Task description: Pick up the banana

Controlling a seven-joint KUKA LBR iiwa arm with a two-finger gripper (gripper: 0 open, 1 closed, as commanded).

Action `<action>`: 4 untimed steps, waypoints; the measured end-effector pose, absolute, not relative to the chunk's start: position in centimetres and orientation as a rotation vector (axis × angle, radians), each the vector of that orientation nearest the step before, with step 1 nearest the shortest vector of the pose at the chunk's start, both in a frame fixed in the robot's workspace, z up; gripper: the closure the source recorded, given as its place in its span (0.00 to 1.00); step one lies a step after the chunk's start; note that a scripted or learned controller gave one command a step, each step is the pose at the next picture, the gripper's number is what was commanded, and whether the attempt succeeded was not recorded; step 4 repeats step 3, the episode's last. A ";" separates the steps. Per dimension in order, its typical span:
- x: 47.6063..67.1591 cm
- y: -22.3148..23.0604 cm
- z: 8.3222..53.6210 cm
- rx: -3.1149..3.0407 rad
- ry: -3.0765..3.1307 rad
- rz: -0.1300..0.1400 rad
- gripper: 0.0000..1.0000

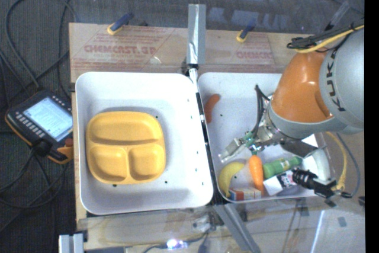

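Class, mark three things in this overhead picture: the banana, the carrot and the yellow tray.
banana [230, 173], camera view, middle of its yellow body
carrot [256, 170], camera view, middle of its orange length
yellow tray [125, 125], camera view, ridge between its compartments

banana [231, 174] partly behind carrot [256, 170], arm [331, 86] cut off at right edge, hiding bin corner

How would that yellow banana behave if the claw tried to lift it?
The banana looks smooth and curved, so it may slip or pivot between two fingers. It lies in the right bin's front corner against a carrot, so it could probably nudge that neighbour. It seems stiff, not floppy.
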State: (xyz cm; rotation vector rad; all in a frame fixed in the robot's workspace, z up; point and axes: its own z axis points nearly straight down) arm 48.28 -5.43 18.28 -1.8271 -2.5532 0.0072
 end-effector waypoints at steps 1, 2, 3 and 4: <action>48.3 3.9 18.2 -1.759 -2.598 0.005 0.00; 48.3 -0.8 18.3 -1.580 -2.713 0.007 0.00; 48.4 -15.6 19.5 -1.526 -2.745 0.005 0.00; 48.4 -15.6 19.5 -1.526 -2.745 0.005 0.00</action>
